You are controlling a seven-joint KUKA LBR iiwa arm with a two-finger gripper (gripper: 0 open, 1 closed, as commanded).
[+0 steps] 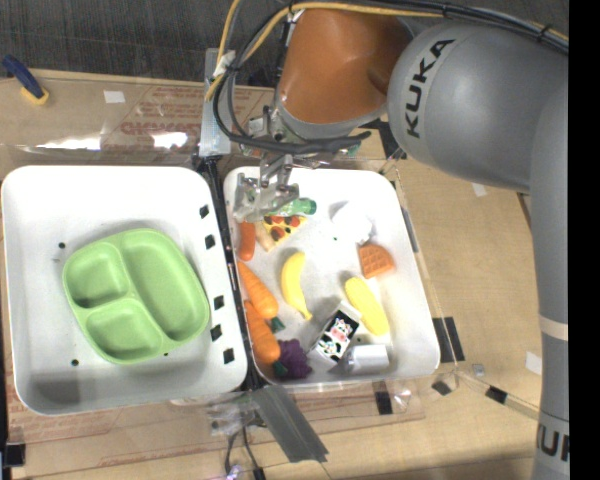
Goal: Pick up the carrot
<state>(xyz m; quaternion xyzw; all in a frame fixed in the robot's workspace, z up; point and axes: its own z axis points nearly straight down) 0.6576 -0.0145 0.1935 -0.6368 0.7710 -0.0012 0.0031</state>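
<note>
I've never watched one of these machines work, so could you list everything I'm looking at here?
left bin: 1, white, left side
divided plate: 1, green, in left bin
right bin: 1, white, right side
carrots: 2, orange, along right bin's left wall
bananas: 2, yellow, middle of right bin
grapes: 1 bunch, purple, right bin's near edge
carton: 1, black and white, beside grapes
arm: 1, grey with orange band, from right
claw: 1, metal, over right bin's far corner

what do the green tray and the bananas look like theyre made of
Green tray: probably moulded plastic, one even matte pale green with soft rounded dividers. Bananas: likely toy plastic or rubber, smooth uniform yellow with no spots or stem detail, though the view leaves that open.
</note>
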